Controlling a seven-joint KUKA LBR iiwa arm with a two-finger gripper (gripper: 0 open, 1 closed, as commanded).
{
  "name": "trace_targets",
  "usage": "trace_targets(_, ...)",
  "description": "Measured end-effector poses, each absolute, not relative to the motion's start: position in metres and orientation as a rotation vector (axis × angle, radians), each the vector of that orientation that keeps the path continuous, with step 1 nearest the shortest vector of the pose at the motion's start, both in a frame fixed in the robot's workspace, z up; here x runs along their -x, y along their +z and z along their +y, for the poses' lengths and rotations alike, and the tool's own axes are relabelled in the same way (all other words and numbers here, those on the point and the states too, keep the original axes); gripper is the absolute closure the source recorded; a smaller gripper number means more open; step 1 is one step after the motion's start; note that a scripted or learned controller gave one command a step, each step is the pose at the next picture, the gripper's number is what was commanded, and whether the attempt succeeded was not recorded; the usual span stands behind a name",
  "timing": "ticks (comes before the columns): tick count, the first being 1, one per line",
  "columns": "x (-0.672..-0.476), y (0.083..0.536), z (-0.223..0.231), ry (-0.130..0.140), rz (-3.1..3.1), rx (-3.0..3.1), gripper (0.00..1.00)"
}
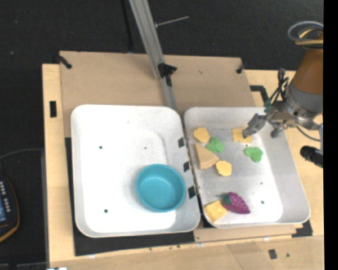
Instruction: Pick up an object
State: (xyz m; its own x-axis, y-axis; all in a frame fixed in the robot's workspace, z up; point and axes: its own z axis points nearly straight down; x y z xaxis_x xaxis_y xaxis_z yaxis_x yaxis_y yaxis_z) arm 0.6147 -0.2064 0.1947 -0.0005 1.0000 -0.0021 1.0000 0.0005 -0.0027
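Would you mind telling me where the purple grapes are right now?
The purple grapes lie in the right bin, near its front edge, just right of a yellow piece in the bin's front left corner.

- Left bin [101,128]: wide bare floor; the one obstacle is a blue bowl [160,187] at its near right corner.
- Right bin [281,173]: toys crowd the left half, a tan wedge [205,157], green piece [216,145] and yellow pieces [201,134] packed close.
- Purple grapes [235,202] and a yellow block [215,210] sit at the near edge.
- Open floor along the right bin's right side, near a green piece [254,153].
- Slanted metal pole [149,38] stands behind the bins' seam.
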Motion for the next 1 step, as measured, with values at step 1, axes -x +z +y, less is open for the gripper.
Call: trace_targets(1, -0.6168, 0.1524, -0.2077, 0.005, -2.221, 2.221, 0.0)
